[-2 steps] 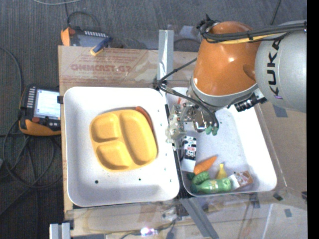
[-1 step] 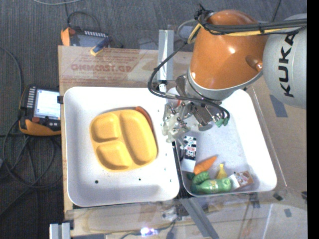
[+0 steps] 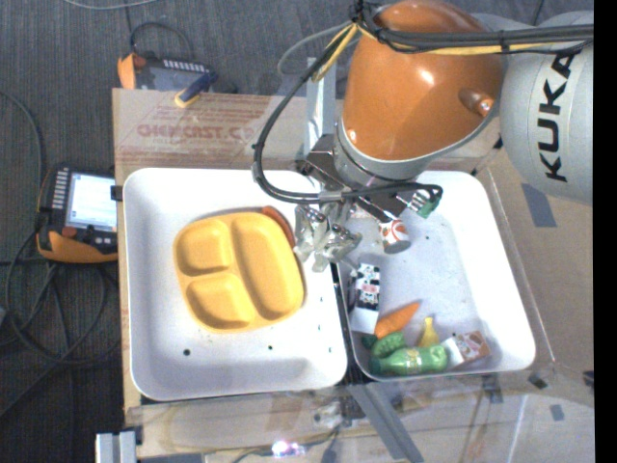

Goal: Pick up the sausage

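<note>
The sausage (image 3: 281, 222) is a reddish-brown piece in the left bin (image 3: 145, 287). It lies against the upper right rim of the yellow divided plate (image 3: 236, 268), which partly hides it. My gripper (image 3: 323, 236) hangs below the orange band of the arm, over the wall between the two bins. It is just right of the sausage and very close to it. Nothing shows held in the gripper.
The right bin (image 3: 501, 287) holds a red-and-white ball (image 3: 393, 231), a black-and-white box (image 3: 365, 285), a carrot (image 3: 398, 317), a yellow piece (image 3: 427, 332), a green item (image 3: 410, 360) and a small packet (image 3: 470, 347). A handheld pendant (image 3: 82, 212) lies left of the bench.
</note>
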`<state>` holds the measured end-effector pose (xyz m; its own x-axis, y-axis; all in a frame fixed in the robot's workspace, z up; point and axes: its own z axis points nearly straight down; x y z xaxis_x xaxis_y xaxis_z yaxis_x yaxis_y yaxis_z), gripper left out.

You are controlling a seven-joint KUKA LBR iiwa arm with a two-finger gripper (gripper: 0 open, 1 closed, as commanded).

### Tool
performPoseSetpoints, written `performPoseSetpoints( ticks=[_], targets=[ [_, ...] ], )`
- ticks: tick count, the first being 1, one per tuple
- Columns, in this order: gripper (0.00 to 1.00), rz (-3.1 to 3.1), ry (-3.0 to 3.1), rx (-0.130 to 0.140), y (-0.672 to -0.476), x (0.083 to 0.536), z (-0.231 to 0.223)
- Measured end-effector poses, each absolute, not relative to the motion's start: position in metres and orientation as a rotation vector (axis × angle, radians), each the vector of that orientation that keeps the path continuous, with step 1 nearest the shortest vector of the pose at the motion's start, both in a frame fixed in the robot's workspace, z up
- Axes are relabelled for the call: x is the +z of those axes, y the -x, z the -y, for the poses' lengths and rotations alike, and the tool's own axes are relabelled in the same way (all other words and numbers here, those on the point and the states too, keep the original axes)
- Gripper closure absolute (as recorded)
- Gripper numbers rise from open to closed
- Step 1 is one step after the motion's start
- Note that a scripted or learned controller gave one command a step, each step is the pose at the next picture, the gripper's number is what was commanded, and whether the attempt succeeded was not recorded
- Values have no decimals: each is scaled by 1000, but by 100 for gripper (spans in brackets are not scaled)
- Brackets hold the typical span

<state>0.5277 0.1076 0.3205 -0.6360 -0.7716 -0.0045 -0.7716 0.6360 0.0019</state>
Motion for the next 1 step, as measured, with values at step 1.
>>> performPoseSetpoints(
  ticks=[1],
  targets=[
    [100,-2836,1336,12,-529,329,-109]
  ],
)
